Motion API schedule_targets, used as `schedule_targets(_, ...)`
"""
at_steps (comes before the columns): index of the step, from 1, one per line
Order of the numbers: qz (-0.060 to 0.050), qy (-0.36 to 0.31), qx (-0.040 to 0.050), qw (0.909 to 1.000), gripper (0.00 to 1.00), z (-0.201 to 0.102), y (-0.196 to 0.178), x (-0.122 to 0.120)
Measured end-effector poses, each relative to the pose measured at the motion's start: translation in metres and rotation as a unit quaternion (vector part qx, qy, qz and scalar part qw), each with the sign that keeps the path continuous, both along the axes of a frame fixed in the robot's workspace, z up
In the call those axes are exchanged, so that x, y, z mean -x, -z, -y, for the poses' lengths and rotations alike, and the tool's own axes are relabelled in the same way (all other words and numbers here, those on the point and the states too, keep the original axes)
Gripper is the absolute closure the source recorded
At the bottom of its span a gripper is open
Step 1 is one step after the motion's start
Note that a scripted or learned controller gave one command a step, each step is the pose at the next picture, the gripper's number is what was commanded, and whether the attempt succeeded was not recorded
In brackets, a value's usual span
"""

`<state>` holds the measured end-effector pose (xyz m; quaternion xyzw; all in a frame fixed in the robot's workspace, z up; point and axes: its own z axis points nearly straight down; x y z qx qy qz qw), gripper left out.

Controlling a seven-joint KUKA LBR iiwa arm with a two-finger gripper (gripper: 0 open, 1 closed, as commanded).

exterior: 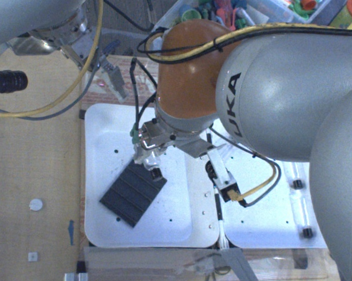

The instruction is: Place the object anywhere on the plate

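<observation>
A dark ribbed rectangular plate (132,193) lies tilted in the left white bin (105,138), toward its front. My gripper (150,165) hangs straight down from the orange wrist band, directly over the plate's far right corner and very close to it. A small dark piece (157,175) shows at the gripper's tip, touching or just above the plate's edge. I cannot tell whether it is a separate object or part of the gripper. The bulky grey arm hides the back of both bins.
The right white bin (260,225) carries two small dark fittings (296,184) (306,232) near its right wall. A yellow cable (253,192) loops off the wrist over the bins' divider. A box of colourful toys (232,7) stands at the back. A white disc (36,204) lies on the bench at left.
</observation>
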<state>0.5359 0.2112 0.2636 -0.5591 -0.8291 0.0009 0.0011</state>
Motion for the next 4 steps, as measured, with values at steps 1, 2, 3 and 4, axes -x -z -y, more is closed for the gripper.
schedule_targets(1, -0.001, -0.059, 0.0, 0.9982, 1.0, -0.004, 0.001, 0.057)
schedule_targets(2, 0.003, 0.089, -0.0002, 0.996, 1.0, -0.001, 0.001, -0.003)
schedule_targets(3, -0.005, 0.178, 0.0053, 0.984, 1.0, 0.001, 0.038, -0.062)
schedule_targets(4, 0.002, 0.113, 0.0005, 0.9935, 1.0, -0.002, -0.001, -0.047)
